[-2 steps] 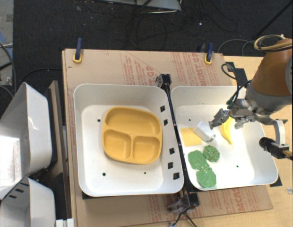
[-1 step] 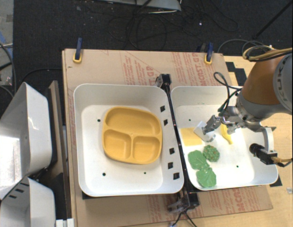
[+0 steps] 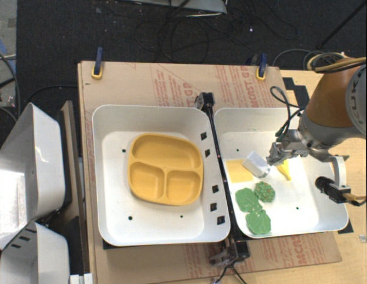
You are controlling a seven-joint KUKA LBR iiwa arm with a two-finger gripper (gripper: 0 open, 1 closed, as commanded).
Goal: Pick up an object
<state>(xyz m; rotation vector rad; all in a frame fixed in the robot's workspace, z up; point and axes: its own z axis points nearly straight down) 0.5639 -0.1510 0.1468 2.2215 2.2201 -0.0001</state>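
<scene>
Gripper [image 3: 261, 165] first: you'll see it low in the right bin [image 3: 302, 220], its pale tip sitting over the edge of the flat yellow slab [image 3: 237, 171], and from this angle you cannot tell whether it is spread, closed or clamped on anything, so don't count anything as held yet. Your candidates for picking all lie in that right bin, clustered toward its left side: the yellow slab nearest the divider, a small yellow piece [image 3: 283, 170] just to the right of the tip, a round knobbly green piece [image 3: 265, 191] just below it, and two flatter green pieces [image 3: 247, 199] [image 3: 258, 222] further toward the front wall. They lie loose and close together, some touching, which looks like a scattered pile meant to give the program a choice of targets rather than a tidy layout. The left bin [image 3: 106, 158] carries a yellow divided tray [image 3: 166, 168] lying flat in its middle, well apart from the arm. As for pose, you have the arm [image 3: 331, 108] coming in from the right, its orange band over the bin's right half and the grey wrist angled down and leftward toward the cluster. Judging by that, the slab or the small yellow piece is the likeliest target, and crowding could spoil the grasp.
</scene>
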